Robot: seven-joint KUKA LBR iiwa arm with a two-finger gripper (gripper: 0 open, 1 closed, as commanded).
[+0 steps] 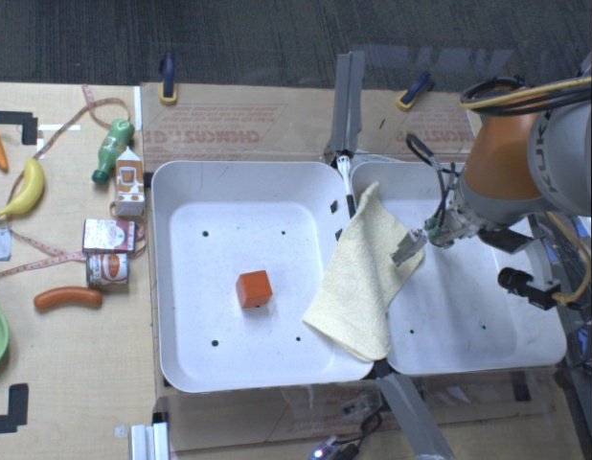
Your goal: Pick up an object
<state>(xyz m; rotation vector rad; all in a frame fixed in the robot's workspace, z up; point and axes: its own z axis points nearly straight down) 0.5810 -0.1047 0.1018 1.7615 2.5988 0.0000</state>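
A pale yellow cloth lies draped over the divider between the two white bins, partly in each. My gripper is in the right bin, at the cloth's right edge, shut on that edge with the fabric pinched between its fingers. The cloth looks pulled up slightly toward the gripper. A small orange-red cube sits alone near the middle of the left bin, well to the left of the gripper.
The arm's orange band and cables hang over the right bin's far right. On the bench left of the bins lie a banana, a green bottle, a small carton, a can and a sausage.
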